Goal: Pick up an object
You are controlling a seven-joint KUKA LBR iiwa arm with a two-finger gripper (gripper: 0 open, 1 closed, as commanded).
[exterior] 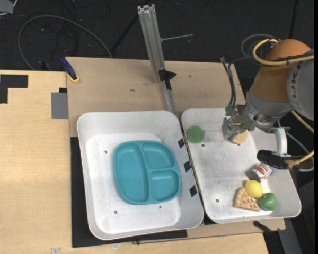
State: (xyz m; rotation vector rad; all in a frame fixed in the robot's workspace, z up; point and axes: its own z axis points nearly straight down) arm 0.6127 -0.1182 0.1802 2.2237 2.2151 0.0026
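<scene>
My gripper (235, 127) hangs low over the far part of the right bin (222, 163), under the grey arm with its orange band. Right beneath it, touching or nearly so, lies a small tan piece (241, 138); whether it is gripped is hidden. A green bumpy ball (195, 134) rests to the left of the gripper, near the bin's far left corner. At the near right corner sit a red-and-white can (261, 171), a yellow lemon (253, 188), a small green fruit (268, 200) and a tan waffle wedge (245, 200).
The left bin (95, 142) holds a teal divided plate (147, 171). A metal post (155, 52) rises behind the bins, between them. Black clips (186, 165) line the rims where the bins meet. Cables loop near the arm at the right.
</scene>
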